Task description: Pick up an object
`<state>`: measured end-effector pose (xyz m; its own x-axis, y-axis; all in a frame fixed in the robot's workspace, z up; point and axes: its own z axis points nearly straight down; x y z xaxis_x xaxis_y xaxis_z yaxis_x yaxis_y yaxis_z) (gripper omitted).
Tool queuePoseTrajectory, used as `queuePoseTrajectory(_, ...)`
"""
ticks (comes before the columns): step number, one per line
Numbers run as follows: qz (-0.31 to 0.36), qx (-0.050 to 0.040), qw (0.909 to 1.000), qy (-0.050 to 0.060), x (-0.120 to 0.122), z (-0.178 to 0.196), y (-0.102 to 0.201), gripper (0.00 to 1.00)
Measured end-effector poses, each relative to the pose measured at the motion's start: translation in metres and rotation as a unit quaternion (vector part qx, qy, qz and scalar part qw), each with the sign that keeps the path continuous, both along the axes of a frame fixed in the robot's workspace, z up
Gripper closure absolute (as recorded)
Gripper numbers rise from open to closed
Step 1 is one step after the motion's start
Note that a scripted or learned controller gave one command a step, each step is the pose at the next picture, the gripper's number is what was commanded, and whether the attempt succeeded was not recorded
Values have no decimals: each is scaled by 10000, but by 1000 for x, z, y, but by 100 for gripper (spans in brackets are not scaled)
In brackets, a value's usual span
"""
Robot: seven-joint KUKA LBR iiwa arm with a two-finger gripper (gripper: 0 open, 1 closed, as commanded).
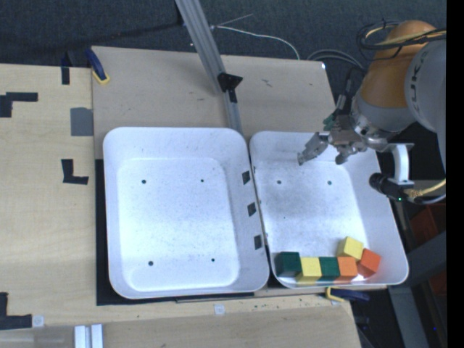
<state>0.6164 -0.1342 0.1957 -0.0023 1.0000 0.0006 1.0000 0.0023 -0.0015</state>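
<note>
Right, I see the two-finger hand (321, 156) spread, holding nothing, above the right shallow white bin's (304, 201) far end; small coloured cubes (328, 265) line its near edge.

White bins (130, 147); grn/yel/orange blocks (330, 263)

L bin (174, 140), metal pole (205, 38), white cable (254, 31)
</note>
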Motion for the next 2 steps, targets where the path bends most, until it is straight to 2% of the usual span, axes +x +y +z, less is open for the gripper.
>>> queuePoseTrajectory(1, 1, 5, 10000, -3, -22, 22, 13, 0)
queuePoseTrajectory(2, -14, -5, 10000, 11, -57, 26, 0, 0)
